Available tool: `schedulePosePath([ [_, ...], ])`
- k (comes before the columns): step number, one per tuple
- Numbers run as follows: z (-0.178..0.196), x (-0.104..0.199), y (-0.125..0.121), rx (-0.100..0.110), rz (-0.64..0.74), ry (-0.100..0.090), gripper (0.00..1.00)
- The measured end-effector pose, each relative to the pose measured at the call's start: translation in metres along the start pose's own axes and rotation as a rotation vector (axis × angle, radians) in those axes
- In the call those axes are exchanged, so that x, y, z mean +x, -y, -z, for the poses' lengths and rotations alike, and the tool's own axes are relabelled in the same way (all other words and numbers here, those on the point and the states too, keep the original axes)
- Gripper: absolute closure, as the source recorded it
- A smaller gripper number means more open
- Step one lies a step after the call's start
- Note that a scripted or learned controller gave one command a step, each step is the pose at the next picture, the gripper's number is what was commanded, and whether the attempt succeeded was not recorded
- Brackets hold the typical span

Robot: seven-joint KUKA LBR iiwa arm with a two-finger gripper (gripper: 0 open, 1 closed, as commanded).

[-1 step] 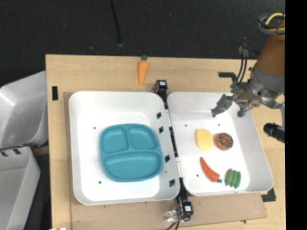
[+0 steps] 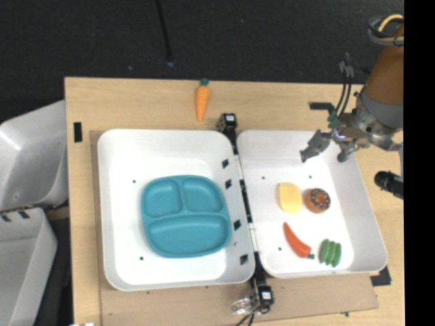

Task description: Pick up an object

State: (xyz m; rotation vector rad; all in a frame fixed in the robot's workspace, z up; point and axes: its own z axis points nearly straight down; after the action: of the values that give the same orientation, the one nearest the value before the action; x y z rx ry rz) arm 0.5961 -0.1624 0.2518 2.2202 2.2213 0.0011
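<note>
Overhead, the gripper (image 2: 327, 145) hangs above the far edge of the right bin (image 2: 353, 182), its two dark fingers (image 2: 311, 149) spread wide with nothing between them, a stance suited to descending over an object. Candidate objects lie grouped nearer the camera in that bin: a yellow piece (image 2: 289, 197) just beside a brown round piece (image 2: 317, 200), then a red pepper (image 2: 296, 241) near a green piece (image 2: 329, 252). A teal divided plate (image 2: 184, 215) rests in the left bin (image 2: 115, 182); a toy carrot (image 2: 202, 100) lies on the bench (image 2: 136, 100), beyond both bins
</note>
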Motion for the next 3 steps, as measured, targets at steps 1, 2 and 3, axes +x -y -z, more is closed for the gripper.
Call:
schedulePosePath([
  [1,-0.042,-0.003,0.003,0.004,-0.001,0.001,0.00],
  [2,-0.088,0.000,-0.003,0.004,-0.001,0.001,0.00],
  [3,-0.151,-0.002,-0.003,0.005,-0.003,0.001,0.00],
])
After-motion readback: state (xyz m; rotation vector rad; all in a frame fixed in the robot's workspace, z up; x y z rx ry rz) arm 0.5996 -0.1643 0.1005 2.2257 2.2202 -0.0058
